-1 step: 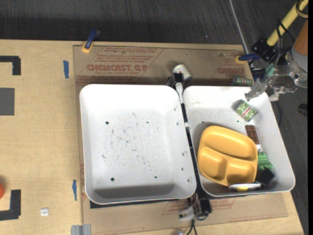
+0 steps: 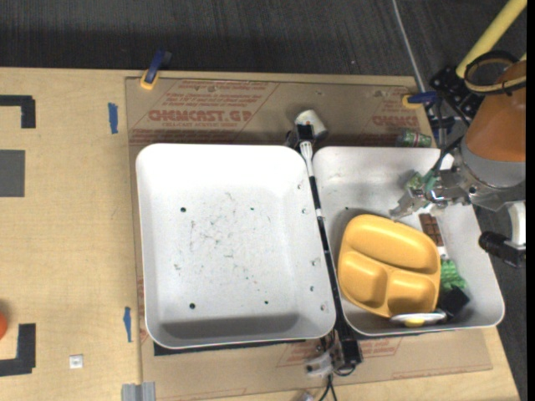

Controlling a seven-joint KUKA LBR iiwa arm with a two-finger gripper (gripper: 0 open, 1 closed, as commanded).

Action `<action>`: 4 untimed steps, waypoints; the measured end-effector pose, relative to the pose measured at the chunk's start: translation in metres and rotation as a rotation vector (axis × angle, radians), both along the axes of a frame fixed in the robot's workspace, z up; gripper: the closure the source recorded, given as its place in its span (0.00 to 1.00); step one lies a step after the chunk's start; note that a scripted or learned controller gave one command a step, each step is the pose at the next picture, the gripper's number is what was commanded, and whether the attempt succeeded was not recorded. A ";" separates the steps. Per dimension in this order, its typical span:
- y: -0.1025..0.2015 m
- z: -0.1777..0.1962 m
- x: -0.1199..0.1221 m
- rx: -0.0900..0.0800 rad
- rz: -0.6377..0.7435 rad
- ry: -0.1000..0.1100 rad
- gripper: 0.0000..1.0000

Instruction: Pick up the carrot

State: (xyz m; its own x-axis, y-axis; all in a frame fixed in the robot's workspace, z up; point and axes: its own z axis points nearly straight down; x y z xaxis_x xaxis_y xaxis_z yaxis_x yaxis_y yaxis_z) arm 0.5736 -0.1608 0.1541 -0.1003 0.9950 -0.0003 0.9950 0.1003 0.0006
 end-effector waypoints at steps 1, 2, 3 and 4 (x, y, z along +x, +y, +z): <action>0.033 -0.035 -0.080 0.000 0.118 0.000 0.00; 0.062 -0.066 -0.049 0.000 0.083 -0.003 0.00; 0.062 -0.066 -0.049 0.000 0.083 -0.004 0.00; 0.062 -0.066 -0.049 0.000 0.083 -0.004 0.00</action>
